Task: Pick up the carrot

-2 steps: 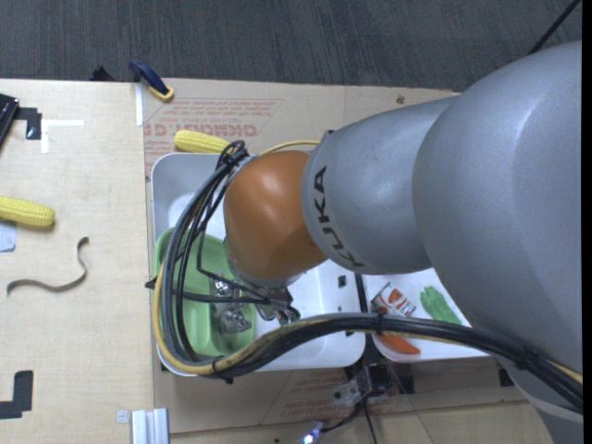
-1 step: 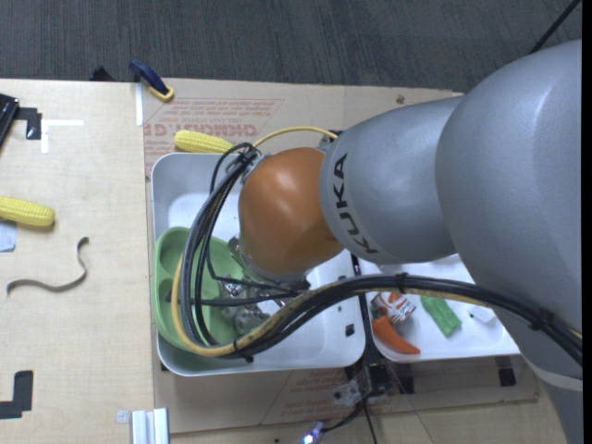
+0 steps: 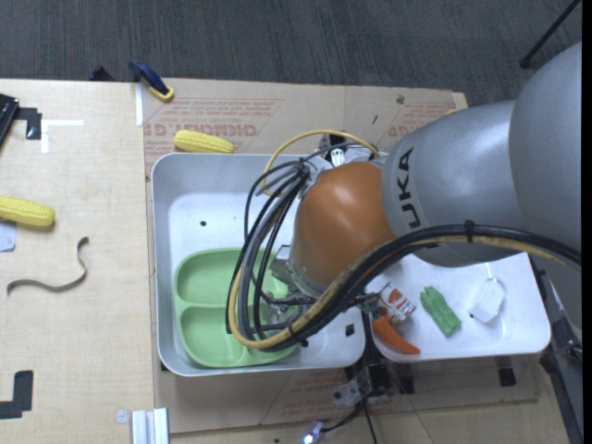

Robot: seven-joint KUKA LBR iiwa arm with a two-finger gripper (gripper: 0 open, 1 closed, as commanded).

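Right, carrot [image 3: 396, 339]: I see it in the right bin [image 3: 527, 333], at the near-left corner, an orange shape lying flat with its tip toward the near rim.
Beside it: a small red-and-white item [image 3: 398, 305] sits just behind the carrot, close enough that I can't tell whether they touch; a green block [image 3: 440, 309] is a little further right, and a white piece [image 3: 487, 300] beyond that.
Arm: its orange band [image 3: 340, 222] hangs over the left bin [image 3: 185, 202], with black and yellow cables [image 3: 254, 276] looping down over a green tray [image 3: 205, 305].
Jaws: hidden under the wrist and cables, so I cannot tell how they stand or whether they have hold of anything.
Step in hand, as I judge it: get over to the carrot, since the wrist looks to be over the wrong bin.
Doing it well: I'd lift clear of the wall between the bins, then come down across the carrot's width, away from the red-and-white item.
In the way: that wall, the bin corner crowding the carrot, the cable loops.
Outside: two corn cobs [image 3: 203, 141] [image 3: 26, 212] and a thin snake-like thing [image 3: 51, 276] on the bench.
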